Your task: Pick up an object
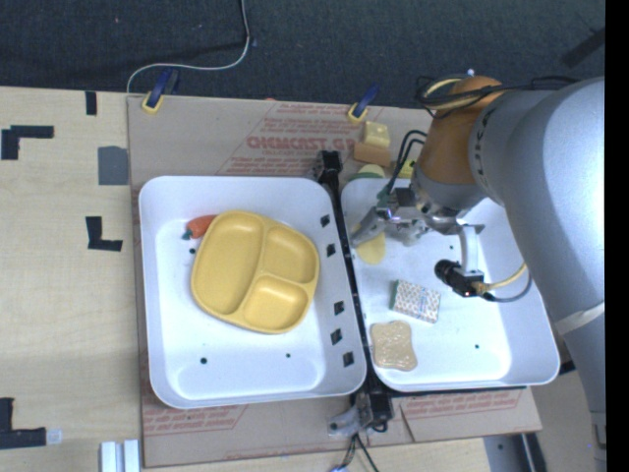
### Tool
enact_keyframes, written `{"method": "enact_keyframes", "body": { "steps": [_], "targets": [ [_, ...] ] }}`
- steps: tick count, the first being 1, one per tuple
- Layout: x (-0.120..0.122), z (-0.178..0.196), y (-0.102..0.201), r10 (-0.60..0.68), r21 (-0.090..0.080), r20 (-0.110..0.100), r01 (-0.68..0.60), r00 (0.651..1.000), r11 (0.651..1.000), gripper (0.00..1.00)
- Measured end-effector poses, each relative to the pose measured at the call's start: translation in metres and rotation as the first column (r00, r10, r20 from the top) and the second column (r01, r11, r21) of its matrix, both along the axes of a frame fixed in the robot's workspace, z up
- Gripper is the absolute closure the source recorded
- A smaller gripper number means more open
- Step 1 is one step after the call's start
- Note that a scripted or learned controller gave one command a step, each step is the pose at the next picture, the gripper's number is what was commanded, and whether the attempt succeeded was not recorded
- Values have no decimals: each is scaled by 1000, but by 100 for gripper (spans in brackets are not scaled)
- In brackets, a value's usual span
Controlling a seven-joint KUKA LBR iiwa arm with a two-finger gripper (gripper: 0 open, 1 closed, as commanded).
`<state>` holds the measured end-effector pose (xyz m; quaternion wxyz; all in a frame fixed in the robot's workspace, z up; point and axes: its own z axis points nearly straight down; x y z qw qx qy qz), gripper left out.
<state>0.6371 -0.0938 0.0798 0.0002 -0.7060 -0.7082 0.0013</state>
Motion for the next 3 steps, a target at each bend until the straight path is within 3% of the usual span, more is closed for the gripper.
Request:
{"method": "enact_keyframes", "body": {
  "steps": [1,2,3],
  "targets": [
    [23,4,-3,-1,2,3,1,1000,1000,0],
    [30,5,-11,-2,2,1,2,1000,1000,0],
    [17,4,-3,-3,0,1,3,1000,1000,0]
  ]
}}
